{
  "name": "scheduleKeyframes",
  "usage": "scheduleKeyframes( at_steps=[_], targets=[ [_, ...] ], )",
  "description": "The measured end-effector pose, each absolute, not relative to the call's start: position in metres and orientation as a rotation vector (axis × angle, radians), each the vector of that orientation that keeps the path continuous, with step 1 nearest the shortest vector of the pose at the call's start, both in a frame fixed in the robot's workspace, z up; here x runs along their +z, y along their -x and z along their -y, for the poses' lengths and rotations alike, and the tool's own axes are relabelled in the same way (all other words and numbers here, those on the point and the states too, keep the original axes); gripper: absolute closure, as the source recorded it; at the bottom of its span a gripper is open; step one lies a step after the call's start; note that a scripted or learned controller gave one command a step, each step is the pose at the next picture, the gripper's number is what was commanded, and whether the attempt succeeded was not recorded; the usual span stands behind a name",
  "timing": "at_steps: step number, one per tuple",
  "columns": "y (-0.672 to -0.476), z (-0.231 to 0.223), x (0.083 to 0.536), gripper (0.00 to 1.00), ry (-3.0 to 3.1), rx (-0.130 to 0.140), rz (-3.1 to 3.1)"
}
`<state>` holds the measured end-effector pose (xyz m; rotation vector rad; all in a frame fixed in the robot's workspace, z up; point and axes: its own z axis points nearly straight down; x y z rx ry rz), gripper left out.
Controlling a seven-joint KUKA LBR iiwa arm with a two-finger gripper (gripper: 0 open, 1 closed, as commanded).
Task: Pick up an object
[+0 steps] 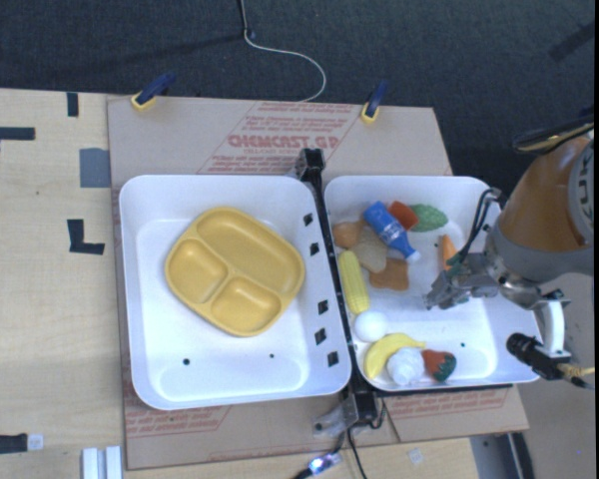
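bench point(40, 267): tan board top, black tape marks at left; cardboard sheet point(280, 138) with red print lies under both bins, clipped at its far edge.
left bin point(140, 367): shallow white, holds one yellow divided plate point(235, 269), sitting at a tilt, three compartments facing up.
right bin point(479, 357): shallow white, holds the pickable objects, clustered along its left and near sides.
arm point(544, 218): grey with orange band, enters from the right, wrist over the right bin's right half.
gripper point(445, 293): low over bare bin floor right of the object cluster; nothing visible between the fingers; can't tell whether they're spread or closed at this angle.
corn cob point(353, 280): yellow, along the left wall, long axis runs far-to-near, parallel to the divider.
blue bottle point(388, 229): lying down, long axis diagonal, white cap end points toward the near right.
banana point(387, 349): near edge, curved, arch side faces far.
brown pieces point(379, 259): between bottle and corn, shapes unclear.
green item point(428, 217): far side, just right of a red item point(402, 213).
white egg point(368, 325): just below the corn's near end.
strawberry point(440, 365): right of the banana, touching a white lump point(403, 369).
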<state>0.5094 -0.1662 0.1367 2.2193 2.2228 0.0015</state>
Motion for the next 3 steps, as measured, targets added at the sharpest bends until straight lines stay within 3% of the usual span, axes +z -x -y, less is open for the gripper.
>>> scheduleKeyframes(
  at_steps=[1, 2, 3],
  targets=[
    [-0.519, 0.164, 0.195, 1.00, -2.216, 0.003, -2.222],
    [-0.519, 0.163, 0.226, 1.00, -2.218, 0.001, -2.224],
    [-0.522, 0.114, 0.231, 1.00, -2.216, 0.000, -2.230]
  ],
)
